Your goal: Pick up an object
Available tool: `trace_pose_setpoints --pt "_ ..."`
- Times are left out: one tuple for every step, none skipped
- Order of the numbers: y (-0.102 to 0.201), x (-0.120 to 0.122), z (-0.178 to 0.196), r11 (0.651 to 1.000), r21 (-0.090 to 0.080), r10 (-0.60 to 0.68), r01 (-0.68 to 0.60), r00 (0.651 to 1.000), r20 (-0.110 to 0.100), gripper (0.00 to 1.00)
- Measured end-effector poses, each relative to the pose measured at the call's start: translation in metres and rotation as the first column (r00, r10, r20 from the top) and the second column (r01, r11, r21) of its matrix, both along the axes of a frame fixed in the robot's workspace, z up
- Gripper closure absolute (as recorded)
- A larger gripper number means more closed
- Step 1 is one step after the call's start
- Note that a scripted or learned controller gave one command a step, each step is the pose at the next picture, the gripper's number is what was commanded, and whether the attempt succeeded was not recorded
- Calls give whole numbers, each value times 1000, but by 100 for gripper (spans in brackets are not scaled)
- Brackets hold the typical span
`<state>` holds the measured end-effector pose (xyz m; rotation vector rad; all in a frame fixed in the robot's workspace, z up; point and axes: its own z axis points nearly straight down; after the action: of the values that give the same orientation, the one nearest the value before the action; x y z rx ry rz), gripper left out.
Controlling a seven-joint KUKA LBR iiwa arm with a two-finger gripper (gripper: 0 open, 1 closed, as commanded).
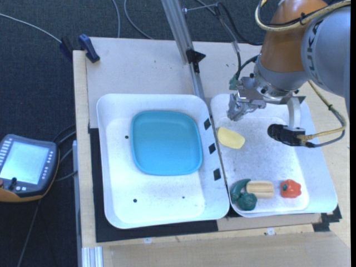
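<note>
**Desk:** What does the overhead camera view show?

**Photographer:** A grey robot arm with an orange band point(289, 21) reaches in from the right over the far end of the right-hand shallow white bin point(320, 174). Its two-finger metal gripper point(238, 111) hangs above that bin's far left corner. Whether the fingers are spread or pressed together cannot be told from this angle, and nothing can be seen between them.

**Desk:** And the objects it could pick?

**Photographer:** A pale yellow, rounded lump point(231, 138) lies on the bin floor just near of the gripper, close to the bin's left wall. Along the near edge sit three toy foods in a row: a dark green curved vegetable point(243, 195) at left, touching a tan cylindrical block point(260, 189) in the middle, and a red tomato-like piece with a green top point(290, 188) a little apart at right.

**Desk:** The other bin?

**Photographer:** The left-hand shallow white bin point(111, 199) holds a turquoise square plastic plate point(166, 142). A handheld control pendant with a lit screen point(25, 166) rests on the dark floor well to the left of the bench.
</note>
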<state>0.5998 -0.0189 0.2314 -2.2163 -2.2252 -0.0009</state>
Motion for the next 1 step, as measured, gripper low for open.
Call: trace_pose_setpoints --pt "48 -10 -9 1000 0 0 0 1000 0 100"
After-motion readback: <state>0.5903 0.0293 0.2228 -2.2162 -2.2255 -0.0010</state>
